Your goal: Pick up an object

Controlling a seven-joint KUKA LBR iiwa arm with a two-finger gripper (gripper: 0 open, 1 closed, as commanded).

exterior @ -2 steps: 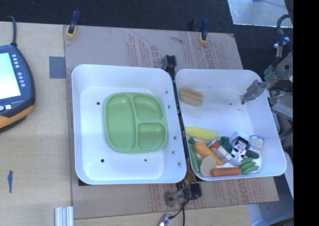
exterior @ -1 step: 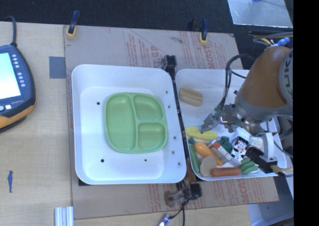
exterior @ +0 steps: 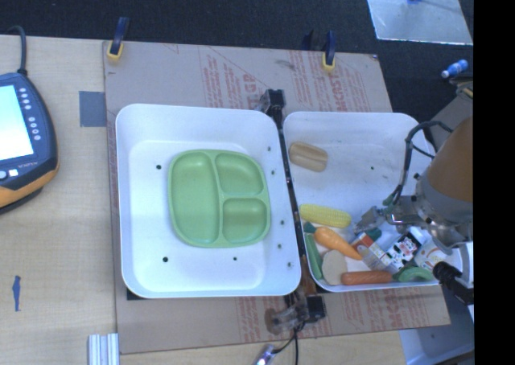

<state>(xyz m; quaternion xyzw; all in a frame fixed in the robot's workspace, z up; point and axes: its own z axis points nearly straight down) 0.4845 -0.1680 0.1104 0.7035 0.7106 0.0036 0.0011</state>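
Camera view from above is giving me, starting at the left, the orange-rimmed handheld control pendant (exterior: 20, 142) lying on the wooden bench, then the left shallow white bin (exterior: 145, 126) holding a pale green three-compartment plastic plate (exterior: 218, 197). Moving right, the second white bin (exterior: 354, 126) is carrying the candidates: a tan bread-roll-shaped toy (exterior: 308, 156) lying alone near the far left corner, then a yellow toy corn cob (exterior: 324, 215), an orange toy carrot (exterior: 338, 243), a pale round disc (exterior: 333, 265) and a reddish sausage-shaped toy (exterior: 366, 278) crowding the near edge. The gripper (exterior: 385, 217) is hanging low over this cluster, just beside the carrot's right end, and I am seeing nothing held in it; how wide it is standing I cannot tell. I am judging the pick as not yet made. What is worrying me is the crowding: coming down here, it could be straddling two toys at once, or nudging the round carrot aside and closing on air. The bin's near wall could also be blocking the closure.
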